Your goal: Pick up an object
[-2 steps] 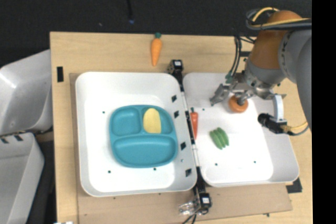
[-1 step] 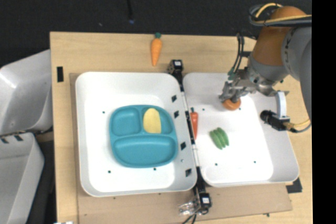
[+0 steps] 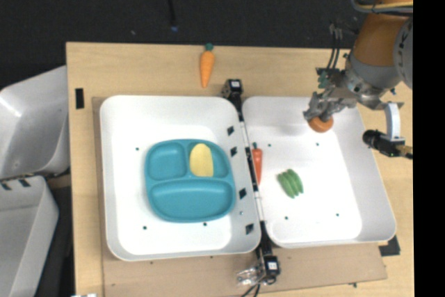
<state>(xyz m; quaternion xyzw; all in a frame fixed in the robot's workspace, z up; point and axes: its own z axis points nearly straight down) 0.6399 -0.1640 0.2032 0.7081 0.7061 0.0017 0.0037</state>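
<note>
The gripper [image 3: 320, 113] hung over the far part of the right bin [image 3: 348, 219], close to the bin's far rim. A small orange ball [image 3: 320, 124] sat right under the claw and touched it. I could not tell if the claw was pinching the ball or just resting above it, and I could not tell if the claw was wide or narrow.

Measured from that orange ball, the green pepper [image 3: 291, 183] lay nearer the camera and a little to the left, well apart from it, with bare white floor between them. A red-orange chili [image 3: 256, 164] lay farther left still, right against the wall where the two bins meet. The rest of the right bin's floor was bare white, so there was lots of room on the near side and the right side of the ball.

The left bin [image 3: 118, 219] held a blue tray [image 3: 174, 202] with three parts. A yellow lemon-like thing [image 3: 201, 160] sat in the tray's far right part.

A toy carrot [image 3: 206, 66] lay outside the bins on the wooden bench [image 3: 83, 73], far to the left of the ball and past the left bin's far rim. The room behind the bench was dark.
</note>
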